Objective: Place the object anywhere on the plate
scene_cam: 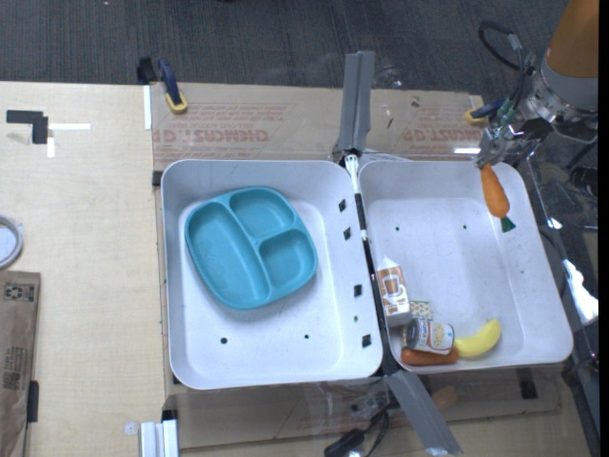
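Hanging from the tool (497, 158) over the far right corner of the right bin (533, 284), a carrot (495, 195) points downward, its orange top pinched between the narrowed fingers and its green end lowest, clear of the bin floor. The grey arm (571, 55) with its orange band enters from the upper right. The left bin (190, 331) holds a teal plate (249, 247) with three compartments, lying well apart from the carrot. Along the near edge of the right bin lie a small carton (391, 290), a can (430, 335), a banana (479, 340) and a red sausage-like item (426, 357), clustered together. Both bins rest on the cardboard-covered surface (238, 127).
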`<state>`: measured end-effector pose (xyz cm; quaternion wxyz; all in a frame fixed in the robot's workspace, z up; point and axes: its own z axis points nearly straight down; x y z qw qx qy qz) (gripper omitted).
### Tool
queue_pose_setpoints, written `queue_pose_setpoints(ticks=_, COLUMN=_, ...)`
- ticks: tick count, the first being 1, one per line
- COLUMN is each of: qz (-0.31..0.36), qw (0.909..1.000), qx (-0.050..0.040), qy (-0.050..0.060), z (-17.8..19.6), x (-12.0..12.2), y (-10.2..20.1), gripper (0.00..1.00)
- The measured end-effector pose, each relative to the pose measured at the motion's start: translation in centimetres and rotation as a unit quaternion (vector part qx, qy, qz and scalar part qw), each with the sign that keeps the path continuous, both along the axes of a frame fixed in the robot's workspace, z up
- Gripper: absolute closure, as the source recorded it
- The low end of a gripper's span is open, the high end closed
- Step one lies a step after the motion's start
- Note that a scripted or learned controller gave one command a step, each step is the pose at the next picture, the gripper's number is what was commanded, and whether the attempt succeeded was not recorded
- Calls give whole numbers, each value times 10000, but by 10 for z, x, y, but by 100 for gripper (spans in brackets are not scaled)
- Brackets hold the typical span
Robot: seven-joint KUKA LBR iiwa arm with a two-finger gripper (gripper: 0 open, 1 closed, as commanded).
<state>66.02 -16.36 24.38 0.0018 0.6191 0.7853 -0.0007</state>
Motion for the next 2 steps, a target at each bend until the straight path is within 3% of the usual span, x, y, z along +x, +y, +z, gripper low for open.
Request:
queue_pose_setpoints(ticks=1, qz=1513, qw=9885, qx=15, qy=19, z=-40, x=-31, y=78, gripper=100)
queue_pose_setpoints(ticks=2, qz=706, qw=9975, qx=10, qy=11, z=-39, x=-23, y=167, gripper=100)
